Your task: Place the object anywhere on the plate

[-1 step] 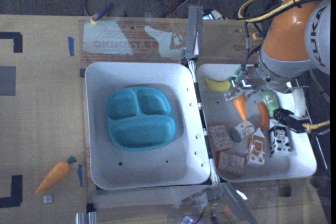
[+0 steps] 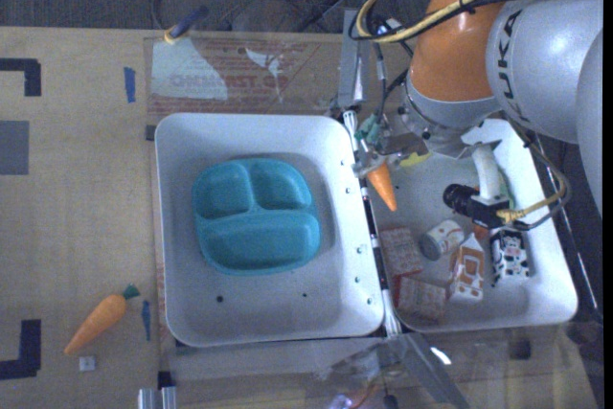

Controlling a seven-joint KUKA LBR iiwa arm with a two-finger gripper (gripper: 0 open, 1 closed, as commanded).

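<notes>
Orange and small, the carrot [image 2: 383, 187] is hanging point-down at the end effector [image 2: 375, 163], which we are judging to be gripping its top, just over the wall between the two bins. We are seeing the plate [image 2: 257, 215] sitting bare in the left bin [image 2: 182, 302], so carrying across and releasing are still remaining.

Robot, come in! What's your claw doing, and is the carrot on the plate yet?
Claw gripping carrot over right bin's edge. Blue plate in left bin, nothing on it. Path open.
</notes>
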